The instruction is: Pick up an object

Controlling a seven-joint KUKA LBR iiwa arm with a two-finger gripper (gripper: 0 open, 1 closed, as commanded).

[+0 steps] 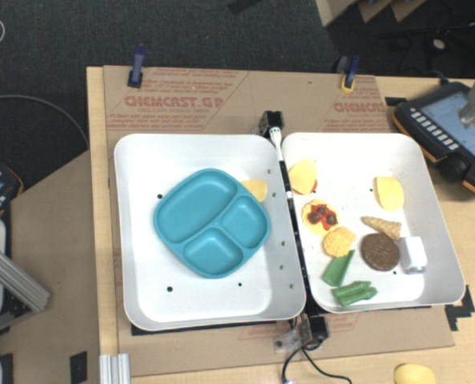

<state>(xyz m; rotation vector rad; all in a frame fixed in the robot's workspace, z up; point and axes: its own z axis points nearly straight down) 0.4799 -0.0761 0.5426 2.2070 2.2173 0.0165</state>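
A blue divided plate (pixel 212 222) lies in the left bin (pixel 141 278), with a yellow piece (pixel 255 189) tucked at its upper right edge. The right bin (pixel 429 290) holds several toy foods. At its back are a yellow-and-red slice (pixel 303 176) and a yellow slice (pixel 389 192). Toward the middle sit a small pizza (pixel 320 214), a round waffle (pixel 338 241) and a tan wedge (pixel 381 226). A brown cookie (pixel 379 252) touches a white block (pixel 413 254). Two green pods (pixel 337 269) (pixel 354 293) lie at the front.
Both bins rest on a cardboard sheet (pixel 221 102) held by two clamps (pixel 136 66) (pixel 349 72). A black hand-held controller (pixel 441 130) lies off the right bin's far corner. A yellow object (pixel 413 374) sits on the bench at the bottom right.
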